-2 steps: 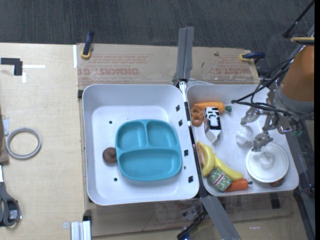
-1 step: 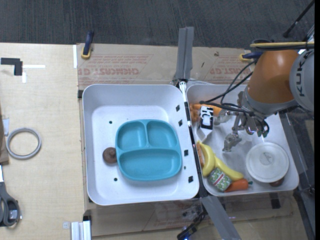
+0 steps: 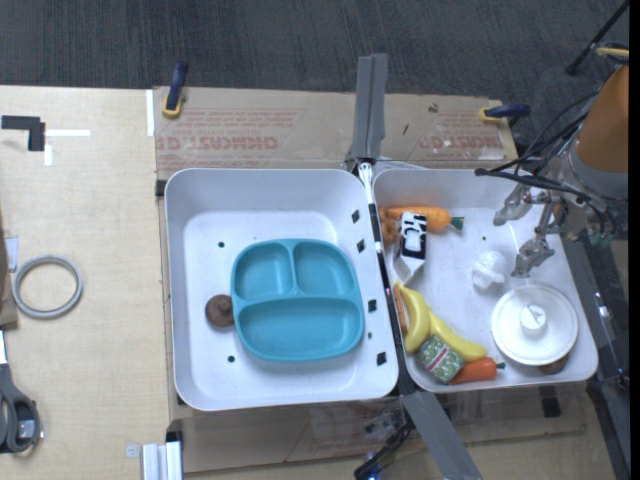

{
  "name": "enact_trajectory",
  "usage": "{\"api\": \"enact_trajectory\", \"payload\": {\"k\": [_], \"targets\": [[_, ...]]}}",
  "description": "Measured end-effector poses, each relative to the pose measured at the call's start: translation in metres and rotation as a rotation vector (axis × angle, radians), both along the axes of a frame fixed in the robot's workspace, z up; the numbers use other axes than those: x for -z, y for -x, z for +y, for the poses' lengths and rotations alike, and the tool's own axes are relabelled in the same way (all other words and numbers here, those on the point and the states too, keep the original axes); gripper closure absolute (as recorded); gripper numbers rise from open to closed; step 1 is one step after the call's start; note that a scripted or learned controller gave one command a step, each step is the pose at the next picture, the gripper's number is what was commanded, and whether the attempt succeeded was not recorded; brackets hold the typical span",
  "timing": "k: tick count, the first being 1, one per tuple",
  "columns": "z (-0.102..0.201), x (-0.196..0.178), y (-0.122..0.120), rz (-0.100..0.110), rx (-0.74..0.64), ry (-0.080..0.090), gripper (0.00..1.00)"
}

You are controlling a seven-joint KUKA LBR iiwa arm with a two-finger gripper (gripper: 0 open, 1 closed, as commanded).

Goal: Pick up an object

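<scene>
You are looking at the pincer hanging over the far right part of the right bin, with its two metal fingers standing apart and nothing between them. So it is spread and gripping nothing.

The likeliest target is sitting just below it toward the near edge: a white round lidded container, lying in the near right corner of that bin. The pincer's lower fingertip is pointing almost straight at the container's far rim, so the coming move is looking like a short shift toward the near edge and then a drop. Being round, the container is offering no long axis, and the fingers would have to span its whole width, which is looking doubtful.

A small white crumpled piece is lying just beside the fingers, toward the left bin, and may be the easier catch.

Farther that way, along the wall the bins share, a banana is running with its long axis slanting from that wall toward the near right corner, touching a green packet and a carrot. Another carrot is lying crosswise at the far side, and a blue divided tray is sitting in the left bin.
</scene>
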State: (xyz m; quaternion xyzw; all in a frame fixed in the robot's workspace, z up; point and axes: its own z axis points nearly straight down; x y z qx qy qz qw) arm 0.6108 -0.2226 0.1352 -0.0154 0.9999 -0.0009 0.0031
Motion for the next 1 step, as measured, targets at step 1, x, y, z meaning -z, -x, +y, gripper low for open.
{"api": "enact_trajectory", "payload": {"k": [1], "targets": [[0.0776,0.042,-0.0374,0.001,0.082,-0.003,0.0]]}}
